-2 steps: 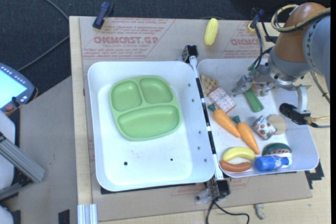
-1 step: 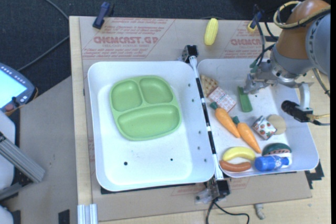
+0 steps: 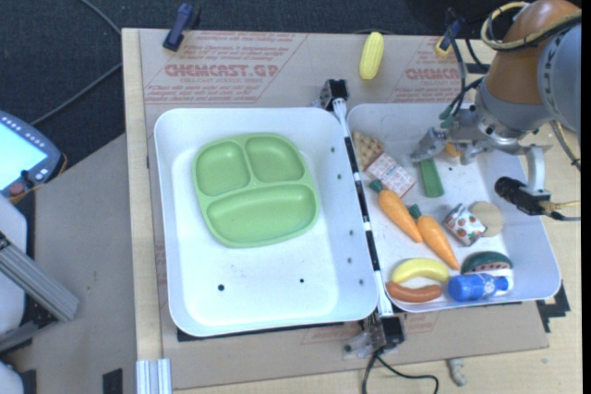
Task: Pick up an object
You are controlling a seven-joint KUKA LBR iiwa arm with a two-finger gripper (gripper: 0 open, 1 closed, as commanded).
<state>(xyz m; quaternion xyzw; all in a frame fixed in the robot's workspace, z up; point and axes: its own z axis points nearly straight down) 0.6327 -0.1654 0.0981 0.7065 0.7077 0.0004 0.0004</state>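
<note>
My gripper (image 3: 447, 146) hangs over the back of the right bin (image 3: 536, 240), on the grey arm with the orange band (image 3: 540, 23). Just in front of it a small dark green stick (image 3: 431, 178) lies on the bin floor; I cannot tell whether the gripper touches it. Left of the stick are a waffle piece (image 3: 367, 148) and a pink-and-white packet (image 3: 391, 173). Two carrots (image 3: 398, 210) (image 3: 437, 241) lie slantwise in the bin's middle. Along the front edge sit a banana (image 3: 418, 269), a sausage (image 3: 415, 292), a blue bottle (image 3: 476, 288) and a watermelon slice (image 3: 488, 260).
A green divided plate (image 3: 257, 189) lies in the left bin (image 3: 185, 281). A small carton (image 3: 462, 224) and a beige round thing (image 3: 488, 217) sit right of the carrots. A yellow corn cob (image 3: 371, 55) and a blue clamp (image 3: 178, 26) rest on the bench behind the bins.
</note>
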